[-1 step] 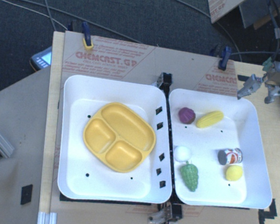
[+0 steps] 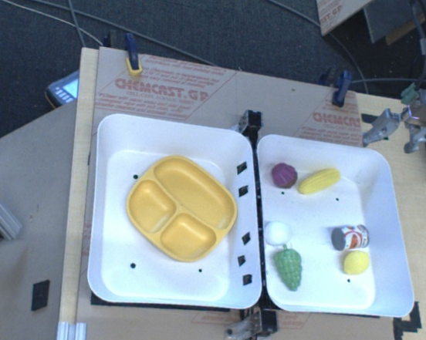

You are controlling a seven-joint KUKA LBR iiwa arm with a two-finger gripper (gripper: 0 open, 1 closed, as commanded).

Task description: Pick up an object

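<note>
Objects for picking sit loose in the right shallow white plastic bin [image 2: 392,228], six in all: one dark purple rounded plum-like toy [image 2: 284,175], one yellow toy corn cob [image 2: 319,181] just beside it, one small white ball [image 2: 276,232] near the divider, one green knobbly toy vegetable [image 2: 289,267] just below the ball, one small grey-and-red printed can [image 2: 350,238] lying on its side, one yellow lemon-like toy [image 2: 356,263] touching or nearly touching the can. Spread is scattered, mostly with gaps between items; judgement: this leaves room for a top-down grasp on most of them, the can/lemon pair being the tightest. Left shallow white plastic bin [image 2: 109,190] carries one yellow three-compartment plastic tray [image 2: 181,208], lying flat and turned at an angle; likely the drop side. Bins are clipped together along the middle and rest on a board fixed to the bench [image 2: 78,186] by two blue clamps [image 2: 133,55]. Claw [image 2: 393,131] hangs at the upper right, outside the right bin's far corner, well apart from every object, holding nothing; whether it is wide or narrow, cannot tell. No object yet lifted.
</note>
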